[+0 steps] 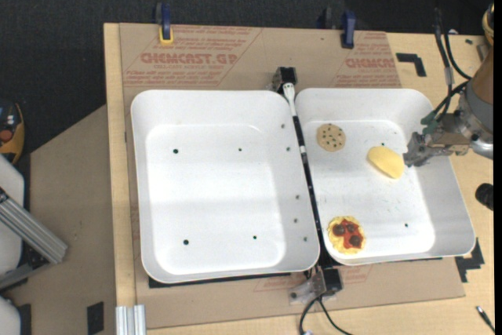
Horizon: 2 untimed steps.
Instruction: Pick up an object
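Nearest the camera, a small pizza-like toy [347, 234] lies at the front of the right bin [439, 208]. Behind it sit a yellow lemon-shaped piece [386, 162] and a chocolate-chip cookie [331, 137]. My end effector [413, 153] is low just beside the yellow piece, at its right edge; whether it is clenched or released, I cannot tell. Both bins rest on the tabletop [235, 51].

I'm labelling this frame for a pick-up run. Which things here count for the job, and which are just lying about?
For the job:
- yellow piece
- cookie
- small pizza
- pincer, next to the yellow piece
- right bin

Lying about:
- left bin
- blue clamps
- cardboard sheet
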Each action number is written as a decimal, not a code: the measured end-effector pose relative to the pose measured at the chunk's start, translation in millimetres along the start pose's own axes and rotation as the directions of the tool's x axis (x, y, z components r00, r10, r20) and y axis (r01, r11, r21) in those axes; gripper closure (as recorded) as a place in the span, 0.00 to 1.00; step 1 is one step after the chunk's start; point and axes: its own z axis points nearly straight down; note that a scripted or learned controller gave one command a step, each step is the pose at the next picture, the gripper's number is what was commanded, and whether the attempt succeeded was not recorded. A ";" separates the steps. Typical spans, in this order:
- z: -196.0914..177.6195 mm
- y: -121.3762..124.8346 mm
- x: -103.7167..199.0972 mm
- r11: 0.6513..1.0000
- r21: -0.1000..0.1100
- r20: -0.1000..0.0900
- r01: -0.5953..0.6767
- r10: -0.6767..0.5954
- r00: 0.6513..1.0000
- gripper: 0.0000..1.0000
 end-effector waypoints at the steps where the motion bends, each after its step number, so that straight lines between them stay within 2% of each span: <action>1: -11.5 -32.0 77.1 1.000 0.005 -0.004 0.005 -0.005 1.000 1.00; 2: 4.4 -30.9 132.7 1.000 0.006 -0.002 0.003 -0.003 1.000 1.00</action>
